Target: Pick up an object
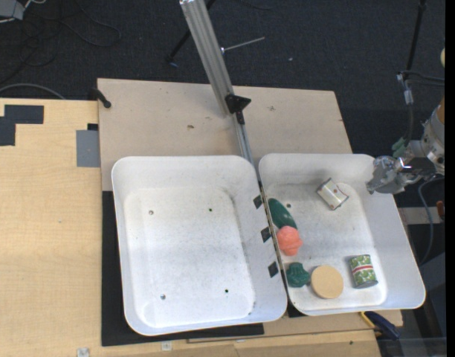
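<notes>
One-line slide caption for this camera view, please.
Gripper at the right bin's edge; metal clip, tan disc, green can inside.

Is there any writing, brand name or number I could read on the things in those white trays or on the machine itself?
No text can be read anywhere in this view.
Green can: it has a printed label, but the print is too small and blurred to make out.
Metal piece, tan disc, pink ball, dark green toys: no visible markings.
Gripper: no legible label.
</notes>
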